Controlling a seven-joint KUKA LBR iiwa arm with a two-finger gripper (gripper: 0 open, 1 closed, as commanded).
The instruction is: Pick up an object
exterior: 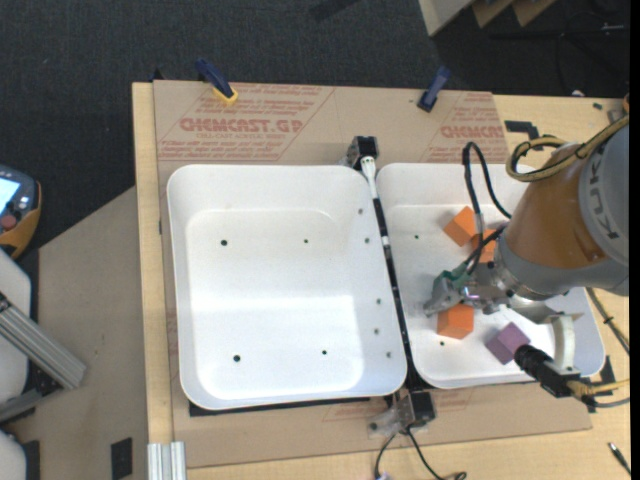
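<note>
**Gripper sitting over the lower orange block, right bin**

The arm [560, 228] is reaching in from the right and is hanging over the right bin [420, 183]. The gripper [447, 296] is pointing down and toward the divider between the bins, with its grey-green tip showing just above an orange block [455, 321]. From this slanted overhead view I cannot tell whether the fingers are apart or together, and nothing is visibly sitting between them, so I am not recording a grasp.

Three candidate objects are lying in the right bin. The orange block just noted is lying directly below the gripper tip in the picture, touching or nearly touching it; which of the two I cannot tell. A second orange block [462, 227] is lying further up the bin, beside the black cable and partly under the wrist. A purple block [507, 341] is lying to the right of the lower orange block, toward the near rim, close to the arm's body. The left bin [180, 268] is holding no objects.

Judgement: the relation that matters is gripper tip to lower orange block. That block is the nearest target by a clear margin, lying just toward the near edge of the bin from the tip. The block looks roughly cubic, so no long axis is constraining finger orientation. Risk: the tip may be landing on the block's upper edge and not straddling it, which would be pushing it aside
</note>
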